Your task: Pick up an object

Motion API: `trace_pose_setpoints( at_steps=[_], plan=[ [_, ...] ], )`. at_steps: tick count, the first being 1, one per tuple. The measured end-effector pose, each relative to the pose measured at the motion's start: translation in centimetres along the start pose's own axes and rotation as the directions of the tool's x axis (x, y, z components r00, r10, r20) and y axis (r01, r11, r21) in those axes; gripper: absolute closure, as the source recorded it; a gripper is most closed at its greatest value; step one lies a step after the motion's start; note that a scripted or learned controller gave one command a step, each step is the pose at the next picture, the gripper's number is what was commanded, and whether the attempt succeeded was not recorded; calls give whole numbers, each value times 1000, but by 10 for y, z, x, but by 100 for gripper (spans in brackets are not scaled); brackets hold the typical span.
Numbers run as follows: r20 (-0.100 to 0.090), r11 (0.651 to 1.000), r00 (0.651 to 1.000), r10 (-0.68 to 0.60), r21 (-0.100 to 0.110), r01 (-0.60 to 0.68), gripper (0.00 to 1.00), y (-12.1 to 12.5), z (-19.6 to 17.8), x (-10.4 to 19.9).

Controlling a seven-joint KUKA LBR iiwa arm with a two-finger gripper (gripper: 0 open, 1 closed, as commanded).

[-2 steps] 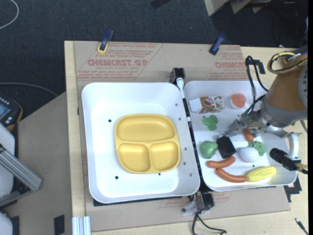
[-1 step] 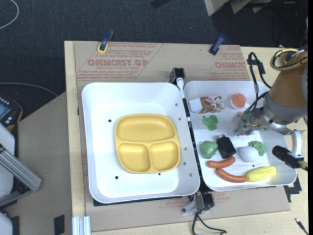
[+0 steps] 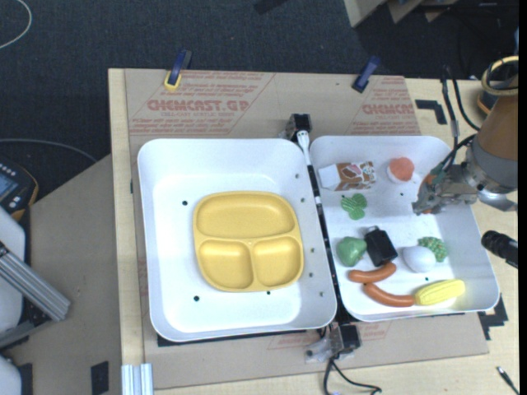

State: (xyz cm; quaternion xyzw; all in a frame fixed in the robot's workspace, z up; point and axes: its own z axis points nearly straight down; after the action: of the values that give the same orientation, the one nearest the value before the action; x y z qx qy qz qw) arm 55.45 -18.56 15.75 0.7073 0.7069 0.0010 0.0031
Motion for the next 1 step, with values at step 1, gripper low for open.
trace_pose_setpoints(
  at_steps=[1],
  plan=[
    [0, 1000, 1000, -1, -1, 1, 100, 1, -43, -2]
  ],
)
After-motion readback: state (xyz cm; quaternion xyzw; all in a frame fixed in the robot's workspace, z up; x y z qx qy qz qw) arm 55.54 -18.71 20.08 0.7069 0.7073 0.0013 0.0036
